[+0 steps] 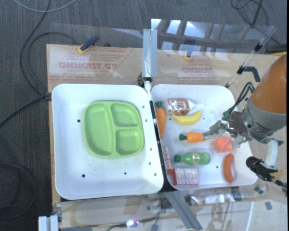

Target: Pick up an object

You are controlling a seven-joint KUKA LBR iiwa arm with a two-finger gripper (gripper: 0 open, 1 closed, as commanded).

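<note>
At the right side of the right bin [207,91] we see the gripper [221,132] hovering low, reached in from the right edge of the frame. Its fingers stand spread apart with nothing between them; one metal finger [214,128] points left toward the small carrot [194,137]. Just below and right of the fingertips lies a pink lumpy object [223,144], close to the gripper; we cannot tell whether they touch.

We note the other contents of this bin. A banana [188,118] lies in the upper middle, just under a wrapped brown snack packet [179,106]. A longer carrot [161,121] lies along the left wall. A green bottle [192,158] lies on its side in the lower middle, with a red-and-white box [185,176] below it at the bottom wall. A sausage [228,168] lies upright in the lower right corner.

Left of the divider, the left bin [67,177] holds a green compartment tray [114,128], lying flat near its centre.

Both bins sit on a brown board [101,64] in the middle of the frame. Above the wrist, the arm's orange band [272,88] shows at the right edge.
</note>
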